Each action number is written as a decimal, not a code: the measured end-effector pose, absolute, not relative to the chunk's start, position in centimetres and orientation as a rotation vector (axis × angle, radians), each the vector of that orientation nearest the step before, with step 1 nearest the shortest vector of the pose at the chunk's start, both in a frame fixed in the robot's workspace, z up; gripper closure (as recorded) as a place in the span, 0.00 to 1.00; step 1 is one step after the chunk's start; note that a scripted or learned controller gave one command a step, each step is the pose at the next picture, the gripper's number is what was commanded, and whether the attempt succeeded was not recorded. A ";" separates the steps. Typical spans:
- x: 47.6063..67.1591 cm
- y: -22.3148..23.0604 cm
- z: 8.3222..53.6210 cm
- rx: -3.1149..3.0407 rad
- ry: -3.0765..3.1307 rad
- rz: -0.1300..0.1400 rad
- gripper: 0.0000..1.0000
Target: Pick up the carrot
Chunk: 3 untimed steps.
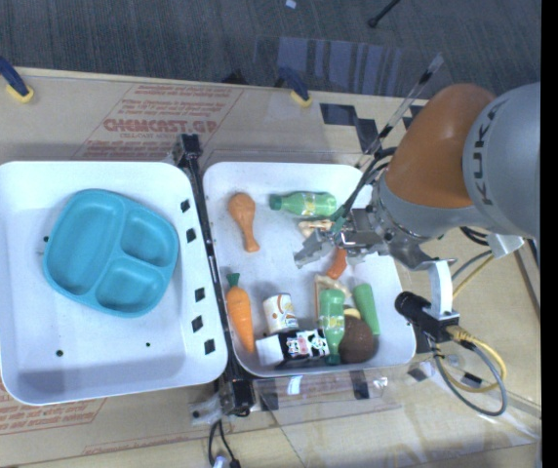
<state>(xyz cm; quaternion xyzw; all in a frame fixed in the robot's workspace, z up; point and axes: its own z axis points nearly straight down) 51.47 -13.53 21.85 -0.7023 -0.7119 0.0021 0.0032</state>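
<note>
Seen from the fixed camera above the counter (84, 135), the grey arm with its orange band (455, 169) reaches in from the right over the right-hand shallow white bin (269, 178). Its jaws (326, 245) hang over the middle of that bin, but whether they are apart or together cannot be told, since the metal parts blur into the clutter beneath. A small orange-red piece (338, 263) lies just below them. The long orange carrot with a green top (239, 315) lies against the right bin's left wall, toward its near corner, well apart from the jaws. Also in that bin are a tan toy drumstick (244, 219) near the far left, a green plastic bottle (305, 203) at the far side, and a black-and-white carton (298, 345) by the near wall. The left-hand shallow white bin (25, 359) holds a blue divided plastic plate (111, 252)
</note>
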 end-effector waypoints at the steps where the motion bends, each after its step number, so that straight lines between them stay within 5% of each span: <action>1: 52.4 -9.4 9.4 -2.331 -2.080 0.017 0.00; 3: 62.7 -10.0 9.1 -2.371 -2.053 0.009 0.00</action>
